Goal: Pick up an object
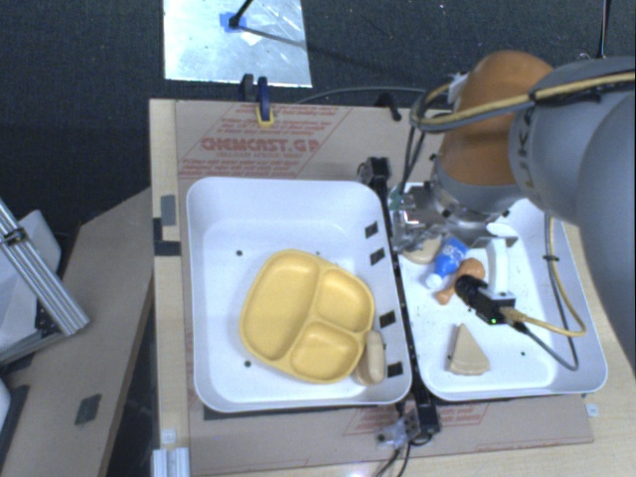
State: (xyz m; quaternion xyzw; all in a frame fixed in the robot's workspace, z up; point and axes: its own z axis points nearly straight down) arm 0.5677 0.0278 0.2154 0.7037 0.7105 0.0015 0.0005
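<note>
Left bin: a shallow white bin carries a yellow divided plate with three compartments, lying flat near the middle.
Beside the plate: a small tan, rounded object touches the plate's right edge, near the bin's right wall.
Gripper: the arm's wrist hangs low over the upper left corner of the right bin, close to the divide between bins; whether the claw is apart or together cannot be told.
Right bin: a blue-and-white bottle lies tilted just below the wrist, an orange piece next to it.
Lower down: a tan wedge rests apart from the rest.
Arm: grey with an orange band, it covers the bin's upper right.
</note>
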